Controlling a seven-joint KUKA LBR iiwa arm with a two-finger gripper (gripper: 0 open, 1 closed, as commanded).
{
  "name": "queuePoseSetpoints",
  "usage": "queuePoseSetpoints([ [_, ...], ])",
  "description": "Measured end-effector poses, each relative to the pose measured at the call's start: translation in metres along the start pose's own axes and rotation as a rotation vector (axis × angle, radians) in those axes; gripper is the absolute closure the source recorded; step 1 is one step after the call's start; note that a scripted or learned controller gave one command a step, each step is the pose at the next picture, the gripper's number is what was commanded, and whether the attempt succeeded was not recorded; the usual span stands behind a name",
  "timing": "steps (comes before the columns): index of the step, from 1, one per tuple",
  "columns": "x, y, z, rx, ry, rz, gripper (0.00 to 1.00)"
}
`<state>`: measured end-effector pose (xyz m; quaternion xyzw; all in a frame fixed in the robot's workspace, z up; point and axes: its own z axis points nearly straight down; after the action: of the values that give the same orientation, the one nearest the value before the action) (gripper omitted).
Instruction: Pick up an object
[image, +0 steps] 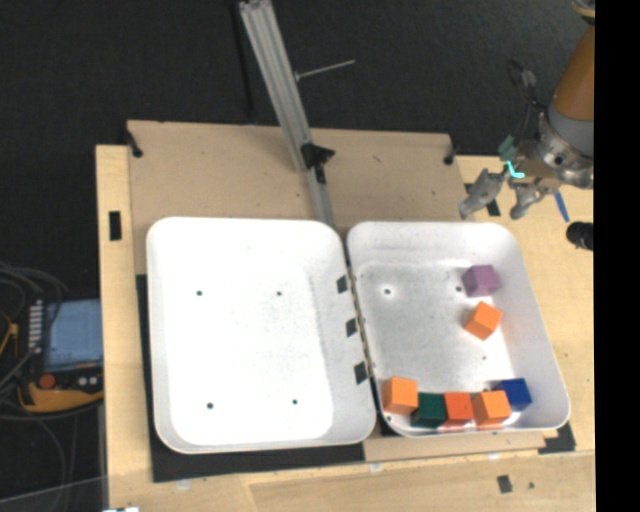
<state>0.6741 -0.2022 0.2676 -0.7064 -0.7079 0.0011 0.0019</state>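
The right bin (420, 320) holds several small blocks. A purple block (482, 280) lies near its far right side, with an orange block (483, 321) just below it. Along the near wall sit an orange block (401, 394), a dark green block (431, 409), two more orange blocks (459, 406) (492, 407) and a blue block (515, 392). My gripper (500, 200) hangs above the bench beyond the right bin's far right corner, open, with nothing between its fingers.
The left bin (250, 330) lies beside the right one. A slanted metal pole (285, 100) runs from the top down to the gap between the bins. A blue box and cables (70, 340) sit off the bench's left side.
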Motion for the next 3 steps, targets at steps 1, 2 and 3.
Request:
queuePoseSetpoints([
  [1, -0.001, 0.0, -0.004, -0.004, -0.005, -0.002, 0.0],
  [2, -0.002, 0.005, 0.058, 0.0, -0.003, -0.005, 0.0],
  [3, 0.003, 0.003, 0.101, -0.002, -0.003, -0.005, 0.0],
])
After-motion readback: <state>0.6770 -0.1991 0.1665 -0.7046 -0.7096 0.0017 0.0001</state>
